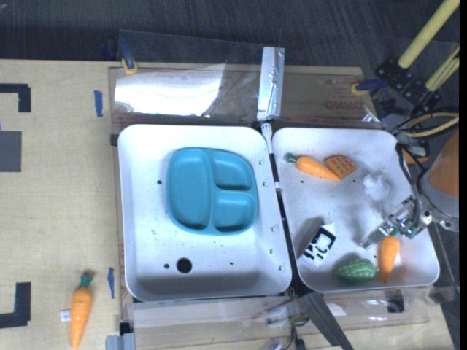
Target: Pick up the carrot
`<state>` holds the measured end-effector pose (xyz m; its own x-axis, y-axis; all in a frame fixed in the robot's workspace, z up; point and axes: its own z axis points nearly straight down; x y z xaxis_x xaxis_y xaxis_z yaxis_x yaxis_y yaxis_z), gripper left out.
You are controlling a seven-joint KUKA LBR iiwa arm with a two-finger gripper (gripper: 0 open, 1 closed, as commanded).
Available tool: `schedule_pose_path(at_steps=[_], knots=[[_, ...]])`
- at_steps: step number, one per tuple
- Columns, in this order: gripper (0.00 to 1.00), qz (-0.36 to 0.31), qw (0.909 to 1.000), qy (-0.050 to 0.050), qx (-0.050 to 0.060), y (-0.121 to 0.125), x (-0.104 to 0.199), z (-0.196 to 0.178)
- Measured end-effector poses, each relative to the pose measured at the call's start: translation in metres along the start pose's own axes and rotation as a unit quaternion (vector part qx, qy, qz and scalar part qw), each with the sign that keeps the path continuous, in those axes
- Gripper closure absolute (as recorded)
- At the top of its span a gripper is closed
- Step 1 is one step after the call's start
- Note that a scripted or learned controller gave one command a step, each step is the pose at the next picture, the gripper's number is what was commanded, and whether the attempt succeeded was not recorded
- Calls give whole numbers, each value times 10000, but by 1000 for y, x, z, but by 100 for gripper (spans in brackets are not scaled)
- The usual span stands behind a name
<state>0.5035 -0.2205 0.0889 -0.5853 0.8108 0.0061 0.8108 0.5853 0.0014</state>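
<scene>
The gripper (398, 227) stood at the right side of the right bin (343, 143), its metal fingers (382, 231) pointing left and down toward the bin floor. How far the fingers were parted could not be told, nor whether anything lay between them. A carrot (389, 255) lay directly below the gripper, its upper end touching or just under the wrist hardware; contact could not be confirmed. A green toy (356, 270) sat just left of that carrot at the near edge. A black-and-white card (319, 243) lay further left, near the bin's middle. At the far end of the same bin a second carrot (315, 167) rested against a brown biscuit (340, 166). The left bin (139, 195) held a blue tray (212, 189). A third carrot (79, 308) lay outside the bins on the bench (51, 195), near left. Judgement: the arm had reached a carrot, but no grasp was evident; closing, securing and lifting appeared outstanding.
</scene>
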Motion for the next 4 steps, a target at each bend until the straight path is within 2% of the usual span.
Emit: schedule_pose_path(at_steps=[1, 2, 3, 4], knots=[[0, -602, 9982, -12, 13, -3, 36, -25], [0, 147, 9999, -39, 3, -13, 5, -54], [0, -1628, 9866, -60, -3, 1, 38, 3], [0, -1144, 9934, -59, -18, 101, 4, -136]])
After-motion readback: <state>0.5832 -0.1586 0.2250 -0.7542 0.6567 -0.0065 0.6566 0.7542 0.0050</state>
